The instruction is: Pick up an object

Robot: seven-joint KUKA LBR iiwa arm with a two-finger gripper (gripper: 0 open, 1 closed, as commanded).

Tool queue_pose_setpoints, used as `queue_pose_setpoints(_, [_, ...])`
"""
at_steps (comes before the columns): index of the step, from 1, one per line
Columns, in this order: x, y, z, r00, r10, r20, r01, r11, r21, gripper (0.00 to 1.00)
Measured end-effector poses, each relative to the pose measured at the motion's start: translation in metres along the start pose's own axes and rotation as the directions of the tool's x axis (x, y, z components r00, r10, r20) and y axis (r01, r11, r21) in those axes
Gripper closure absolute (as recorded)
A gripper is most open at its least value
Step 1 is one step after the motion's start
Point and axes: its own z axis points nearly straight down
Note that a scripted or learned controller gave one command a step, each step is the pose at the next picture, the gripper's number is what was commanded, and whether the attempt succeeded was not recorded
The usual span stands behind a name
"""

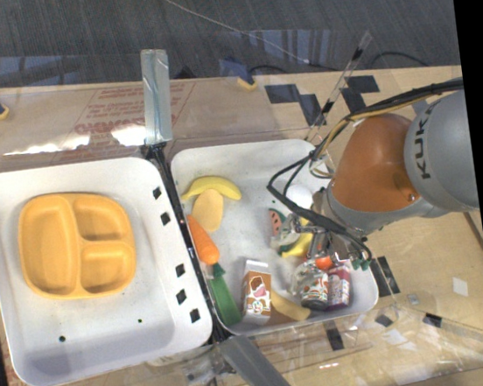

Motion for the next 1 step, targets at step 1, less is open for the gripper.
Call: queue_pose_setpoints(1, [-0.0031,0.0024,-0.0112,1.0,-0.01,0.005,0.01,1.0,0.001,1.0])
